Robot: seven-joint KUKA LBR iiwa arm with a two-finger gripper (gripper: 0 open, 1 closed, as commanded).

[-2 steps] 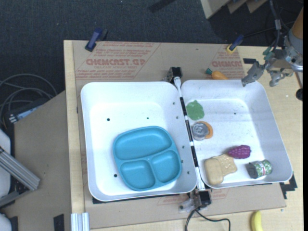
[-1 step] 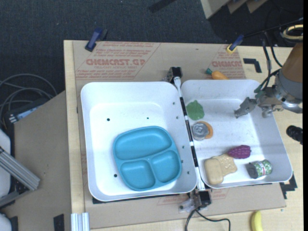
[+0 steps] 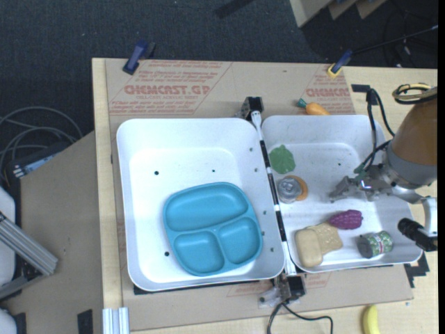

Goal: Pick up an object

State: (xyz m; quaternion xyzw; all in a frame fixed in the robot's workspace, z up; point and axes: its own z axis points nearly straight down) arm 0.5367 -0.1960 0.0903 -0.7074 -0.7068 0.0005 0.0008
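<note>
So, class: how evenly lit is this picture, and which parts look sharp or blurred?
Camera view: soft, even light, faint shadows; blue tray in the left bin looks sharp; the gripper and orange-banded arm look slightly blurred; dark floor beyond the bench is dim.

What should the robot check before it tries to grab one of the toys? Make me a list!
1. Toys are in the right bin: ok. A purple toy, tan bread toy, green leaf, small can and green striped toy lie there.
2. Gripper over that bin: ok.
3. Nearest toy: the purple toy, just below the gripper: ok.
4. Nothing between the fingers yet: ok.
5. Fingers open wide enough: cannot tell.
6. Blue tray is out of the way in the left bin: ok.
</note>
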